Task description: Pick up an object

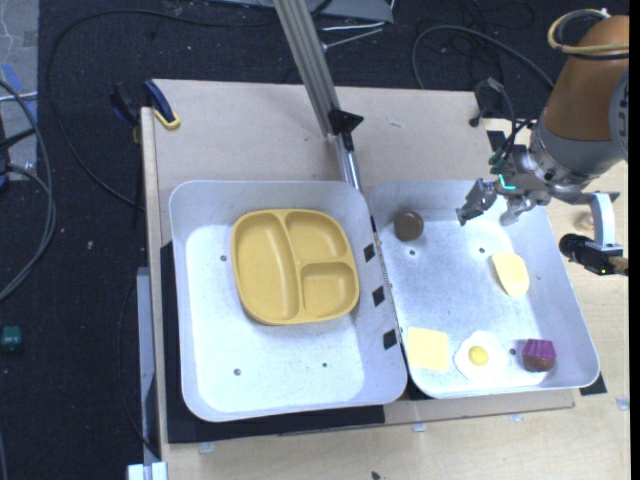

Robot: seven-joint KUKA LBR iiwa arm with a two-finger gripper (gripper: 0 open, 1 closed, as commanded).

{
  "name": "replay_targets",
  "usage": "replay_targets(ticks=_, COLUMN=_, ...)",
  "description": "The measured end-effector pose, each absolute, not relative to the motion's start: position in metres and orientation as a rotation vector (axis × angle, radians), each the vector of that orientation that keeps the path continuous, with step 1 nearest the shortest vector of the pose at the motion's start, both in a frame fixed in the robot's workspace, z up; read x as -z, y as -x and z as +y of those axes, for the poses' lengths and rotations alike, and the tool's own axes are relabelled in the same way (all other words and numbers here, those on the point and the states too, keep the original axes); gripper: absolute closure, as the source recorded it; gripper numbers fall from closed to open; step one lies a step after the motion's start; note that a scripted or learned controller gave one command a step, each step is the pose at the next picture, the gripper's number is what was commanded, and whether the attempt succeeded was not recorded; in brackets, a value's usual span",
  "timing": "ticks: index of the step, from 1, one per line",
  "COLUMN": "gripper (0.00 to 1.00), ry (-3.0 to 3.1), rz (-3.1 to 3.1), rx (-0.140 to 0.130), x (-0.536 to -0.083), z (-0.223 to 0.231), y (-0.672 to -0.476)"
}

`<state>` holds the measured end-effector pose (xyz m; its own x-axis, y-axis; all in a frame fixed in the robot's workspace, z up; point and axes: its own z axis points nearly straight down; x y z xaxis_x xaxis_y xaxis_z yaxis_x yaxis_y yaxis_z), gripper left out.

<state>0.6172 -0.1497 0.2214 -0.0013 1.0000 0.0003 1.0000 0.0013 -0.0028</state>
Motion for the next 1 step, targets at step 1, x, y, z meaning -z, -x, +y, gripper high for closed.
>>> replay_targets(ticks=1, gripper=0.0, ry=2.22, rz=-2.224, rx=0.0, x=-0.223, z=-0.1497, y=-0.618)
